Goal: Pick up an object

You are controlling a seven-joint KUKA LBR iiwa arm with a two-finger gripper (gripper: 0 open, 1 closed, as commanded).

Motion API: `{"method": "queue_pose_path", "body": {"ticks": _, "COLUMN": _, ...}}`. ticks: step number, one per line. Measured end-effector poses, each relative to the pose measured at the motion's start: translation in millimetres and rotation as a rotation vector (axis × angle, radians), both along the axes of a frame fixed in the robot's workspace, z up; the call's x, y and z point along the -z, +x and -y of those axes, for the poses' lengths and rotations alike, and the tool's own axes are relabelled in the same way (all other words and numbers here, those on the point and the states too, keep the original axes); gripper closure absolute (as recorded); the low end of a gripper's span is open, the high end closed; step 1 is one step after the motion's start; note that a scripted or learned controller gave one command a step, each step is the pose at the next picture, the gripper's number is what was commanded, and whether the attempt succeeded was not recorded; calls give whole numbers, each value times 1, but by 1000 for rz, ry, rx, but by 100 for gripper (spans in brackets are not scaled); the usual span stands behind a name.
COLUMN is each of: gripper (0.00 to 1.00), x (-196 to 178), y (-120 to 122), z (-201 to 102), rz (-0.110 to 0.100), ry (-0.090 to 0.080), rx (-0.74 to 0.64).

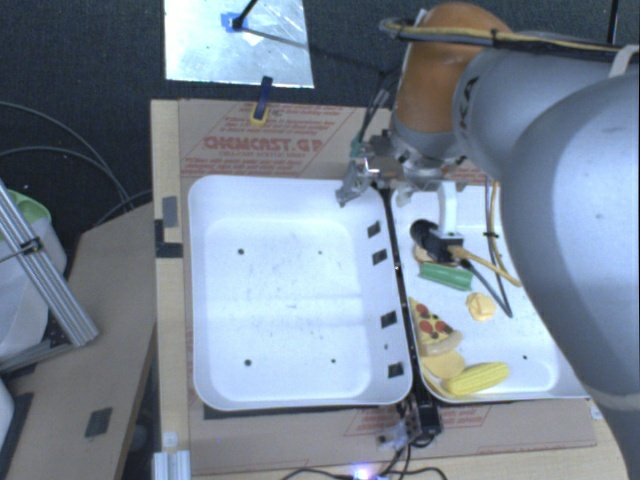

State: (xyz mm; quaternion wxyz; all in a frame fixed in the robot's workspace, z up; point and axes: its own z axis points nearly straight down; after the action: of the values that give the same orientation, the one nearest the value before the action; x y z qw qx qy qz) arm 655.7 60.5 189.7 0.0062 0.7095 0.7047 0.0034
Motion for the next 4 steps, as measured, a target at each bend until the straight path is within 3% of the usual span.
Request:
{"method": "queue_pose_path", "body": {"ticks": 1, "gripper": 0, "x": 32, "y": -9, "z": -184, "rz": -11, "ry": 12, "rx": -24}}
{"method": "queue_pose_path", "body": {"ticks": 2, "gripper": 0, "x": 109, "y": 13, "z": -174, "rz": -14, "ry": 4, "rx": -11}}
{"method": "queue_pose_path", "body": {"ticks": 3, "gripper": 100, "x": 93, "y": 14, "z": -174, "rz": -9, "ry": 5, "rx": -14}}
{"method": "queue_pose_path", "body": {"ticks": 4, "gripper": 100, "x": 101, "y": 13, "z": -114, "rz": -14, "ry": 2, "rx": -3}}
